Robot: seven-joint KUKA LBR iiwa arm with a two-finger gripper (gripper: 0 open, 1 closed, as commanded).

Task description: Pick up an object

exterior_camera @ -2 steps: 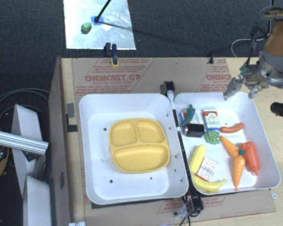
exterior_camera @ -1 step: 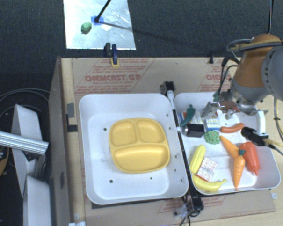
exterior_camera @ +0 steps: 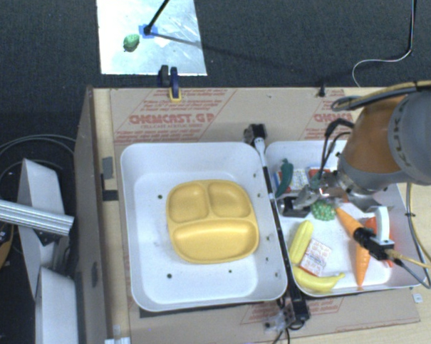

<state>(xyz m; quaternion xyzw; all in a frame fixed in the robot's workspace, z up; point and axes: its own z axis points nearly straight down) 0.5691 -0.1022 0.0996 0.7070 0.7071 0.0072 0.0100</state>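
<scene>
Tool [exterior_camera: 304,198] of mine hangs low over the left part of the right bin [exterior_camera: 303,148], close to the wall it shares with the left bin [exterior_camera: 131,207]. I cannot tell whether it is spread or pressed together (the wrist hides too much), and I see nothing gripped in it. A green knobbly piece [exterior_camera: 322,211] lies just beside it. Nearer the front lie a banana [exterior_camera: 304,246] and a carrot [exterior_camera: 360,262]. A yellow divided plate [exterior_camera: 212,221] lies in the left bin on the bench.
</scene>
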